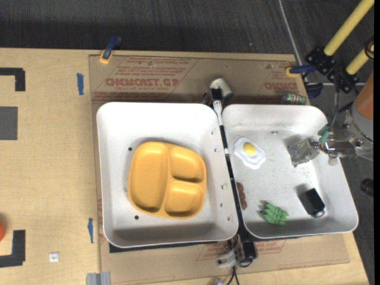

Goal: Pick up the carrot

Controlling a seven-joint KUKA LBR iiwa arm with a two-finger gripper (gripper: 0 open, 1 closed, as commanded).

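Resting on tan cardboard bench (53, 129): left white bin (113, 159) holding yellow divided plastic plate (168, 179); right white bin (285, 120) holding fried-egg toy (249, 152), green leafy toy (274, 213), black block (312, 200). Hovering at right rim, pincer (306, 149), grip impossible to tell.

Dark grey carpet-like floor (178, 10) along the top. Light wooden bench (47, 159) below it, black tape marks (15, 79) near its left edge, grey square patch (7, 123) beside them. Brown cardboard sheet (196, 76) with red print lies on the bench, held by a blue-and-yellow clamp (110, 48) at its top-left corner and another (295, 70) at top right. Blue tape strips (80, 83) along its left edge. Yellow poles (353, 19) at upper right. Lighting even, soft.
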